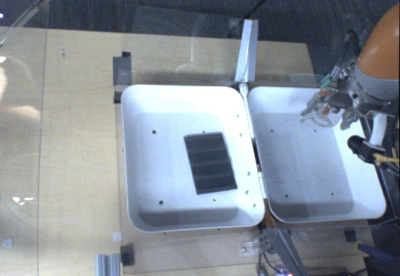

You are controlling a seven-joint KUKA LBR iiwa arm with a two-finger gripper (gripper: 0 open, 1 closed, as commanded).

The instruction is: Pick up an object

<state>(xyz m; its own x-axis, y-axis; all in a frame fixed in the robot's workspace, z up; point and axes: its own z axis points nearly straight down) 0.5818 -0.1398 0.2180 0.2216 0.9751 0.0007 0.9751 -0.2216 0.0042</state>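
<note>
The gripper point(330, 108) hangs at the right-hand bin's point(312, 162) far right corner, low beneath the orange-banded wrist, and it is a tangle of grey metal and small coloured wires from this slanted view; whether it is open or closed I cannot tell, though nothing dark or solid is visible in it. Directly under and around it the bin floor is plain white. Off to the gripper's left and toward the near edge of the bench, past the raised seam where the two bins meet, lies the only thing worth picking: a dark ribbed block point(210, 163), a flat charcoal rectangle with a few cross grooves, resting on the floor of the left-hand bin point(147, 143). It sits near the middle of that bin, a little toward the near side, well apart from every wall and well apart from the gripper. Its long axis runs from far to near, tipped slightly so that the near end leans back toward the gripper's side. As I judge it, the coming move depends on that offset: the arm has to carry the gripper across the divider, leftward and nearer, and then come down with the fingers turned to close across the block's short width rather than along its length. The flat, low profile may make the grasp unforgiving, since there is little height to catch. Beyond the bins the wooden bench point(69, 143) spreads out.
</note>
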